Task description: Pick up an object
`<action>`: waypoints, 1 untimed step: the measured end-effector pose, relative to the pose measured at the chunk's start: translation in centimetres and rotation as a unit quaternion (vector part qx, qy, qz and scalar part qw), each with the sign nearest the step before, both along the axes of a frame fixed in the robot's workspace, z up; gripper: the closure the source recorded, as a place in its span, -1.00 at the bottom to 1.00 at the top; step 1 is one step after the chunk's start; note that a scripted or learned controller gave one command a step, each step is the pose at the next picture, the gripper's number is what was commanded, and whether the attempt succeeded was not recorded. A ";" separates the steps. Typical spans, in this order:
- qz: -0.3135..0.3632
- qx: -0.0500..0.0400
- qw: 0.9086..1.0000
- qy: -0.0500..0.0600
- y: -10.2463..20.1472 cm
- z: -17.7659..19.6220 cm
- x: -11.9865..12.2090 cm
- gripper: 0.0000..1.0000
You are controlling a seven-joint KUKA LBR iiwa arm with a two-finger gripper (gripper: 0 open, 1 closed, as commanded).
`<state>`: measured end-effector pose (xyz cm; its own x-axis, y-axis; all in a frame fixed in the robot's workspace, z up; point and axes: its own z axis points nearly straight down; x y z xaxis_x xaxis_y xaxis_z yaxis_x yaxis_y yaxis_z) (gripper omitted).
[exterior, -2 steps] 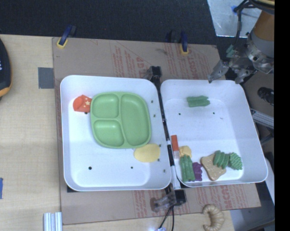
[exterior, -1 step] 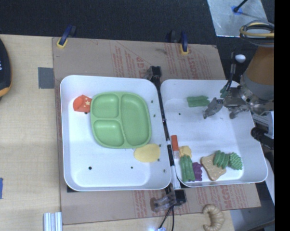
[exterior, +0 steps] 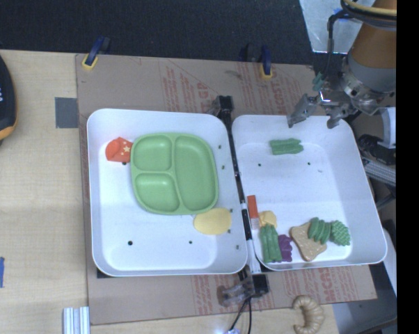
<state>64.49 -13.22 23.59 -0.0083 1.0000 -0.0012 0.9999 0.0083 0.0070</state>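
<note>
Tool (exterior: 312, 117) hangs over the far edge of the right bin (exterior: 356, 179), its two fingers spread wide with nothing between them, one tip at the bin's back rim toward the left and the other further right near the wrist. Nothing is picked up yet, so the task is at its start as far as this view shows. The nearest candidate is a green pea-pod-like piece (exterior: 286, 146), lying flat and alone on the bin floor just below and a little left of the tool, well apart from everything else. I judge it the likeliest target, since the spread fingers sit almost above it and it has free space on all sides. The other pieces in the right bin crowd the near corner: a long green bean shape (exterior: 269, 243), a small purple piece (exterior: 285, 248), a tan toast-like slab (exterior: 306, 241) and two green leafy pieces (exterior: 329, 232), touching or overlapping, with a small yellow piece (exterior: 267, 218) beside them. The left bin (exterior: 112, 242) holds a green divided plate (exterior: 175, 172), a red piece (exterior: 118, 149) at its far left and a yellow lemon-like piece (exterior: 213, 221) at its near right. What remains is the whole job: descend, close on one thing and lift it clear.
</note>
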 end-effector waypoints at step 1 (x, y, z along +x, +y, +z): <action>0.000 0.000 1.000 0.009 -0.3 -11.7 1.0 -1.00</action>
<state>65.52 -13.56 11.85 -0.0074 1.0000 -0.0006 0.9999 0.0074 -0.0102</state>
